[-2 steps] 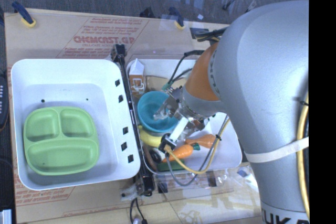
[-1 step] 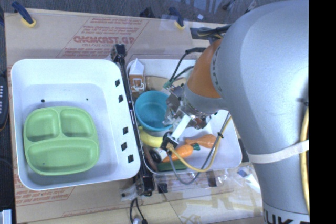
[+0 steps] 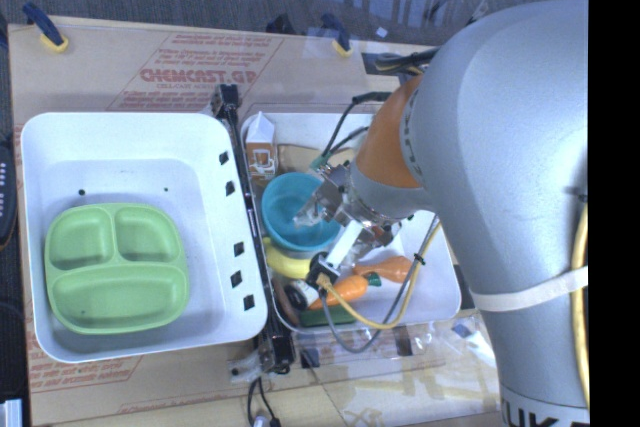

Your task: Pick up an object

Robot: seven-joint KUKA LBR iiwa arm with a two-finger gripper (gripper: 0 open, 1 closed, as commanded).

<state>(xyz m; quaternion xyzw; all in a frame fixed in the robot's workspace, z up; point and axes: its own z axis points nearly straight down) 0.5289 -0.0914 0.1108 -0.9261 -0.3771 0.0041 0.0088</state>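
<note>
The big grey arm (image 3: 500, 165) comes in from the right and hides a lot of the right bin (image 3: 445, 300). A brown cardboard sheet (image 3: 180, 65) with red writing lies under both bins.

The left bin (image 3: 120, 127) is well away from the gripper (image 3: 318, 207), off to its left in the view. A green plate (image 3: 115, 265) with three parts lies flat in that bin, far from the gripper.

The gripper is in the right bin. It hangs over the blue bowl (image 3: 283, 210), and its tip shows inside the bowl's round edge. I cannot tell if it touches the bowl. I cannot tell if the gripper is open or closed, or if it has hold of anything, because it is too small and blurry there.

The blue bowl is right under the gripper and a bit to its left, close to the wall between the two bins.

An orange carrot (image 3: 345, 289) lies below the gripper in the view, near the front wall of the right bin. A yellow thing (image 3: 285, 264) sits just below the bowl, down and left of the gripper. A small white and brown carton (image 3: 260, 145) stands above the bowl, up and left of the gripper, in the back corner of the right bin.
</note>
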